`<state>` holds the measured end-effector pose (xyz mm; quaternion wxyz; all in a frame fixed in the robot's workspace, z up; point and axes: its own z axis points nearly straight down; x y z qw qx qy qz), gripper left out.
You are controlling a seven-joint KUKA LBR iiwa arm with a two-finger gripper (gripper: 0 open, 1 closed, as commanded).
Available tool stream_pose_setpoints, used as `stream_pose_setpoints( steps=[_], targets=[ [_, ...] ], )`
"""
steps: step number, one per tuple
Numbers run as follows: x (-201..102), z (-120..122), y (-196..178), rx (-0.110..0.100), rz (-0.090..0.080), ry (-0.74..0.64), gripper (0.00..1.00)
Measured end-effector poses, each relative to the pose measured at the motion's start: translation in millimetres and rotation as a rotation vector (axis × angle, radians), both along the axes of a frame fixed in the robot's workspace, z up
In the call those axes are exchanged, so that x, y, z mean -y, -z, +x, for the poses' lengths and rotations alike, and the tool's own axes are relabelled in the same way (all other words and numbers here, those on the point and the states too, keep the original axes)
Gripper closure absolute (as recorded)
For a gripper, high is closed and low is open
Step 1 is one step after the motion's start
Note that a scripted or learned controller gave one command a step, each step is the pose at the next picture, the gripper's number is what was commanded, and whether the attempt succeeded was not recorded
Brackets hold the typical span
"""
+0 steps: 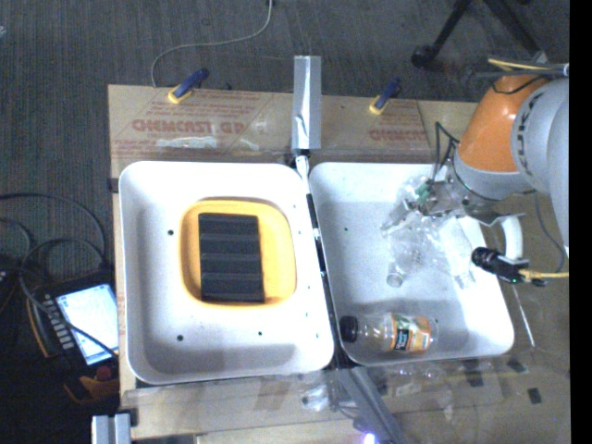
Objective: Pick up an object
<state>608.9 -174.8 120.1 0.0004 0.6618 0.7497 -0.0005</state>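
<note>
Grey carpet and cables surround the table [213, 123], and from my remote seat I read the scene leftward first: the left bin [148, 340] holds a yellow tray [192, 248] with a black ribbed block [230, 257] lying in it. Across the divider, the right bin [356, 220] has a bottle [393, 332] on its side near the front wall, and a crumpled clear plastic piece [416, 239] farther back. My tool [433, 195] hangs at that plastic's upper edge; I cannot tell how it is set. I judge the plastic the nearest target, but it is flimsy, so I would centre over its bulk before descending, not nip the edge.
</note>
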Motion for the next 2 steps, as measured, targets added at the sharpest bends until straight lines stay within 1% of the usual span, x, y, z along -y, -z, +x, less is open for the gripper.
stream_pose_setpoints(
  steps=[1, 2],
  targets=[
    [0, -31, 24, 0.026, -0.008, -0.122, 0.00],
    [16, 28, 31, -0.017, 0.009, 0.085, 0.00]
  ],
)
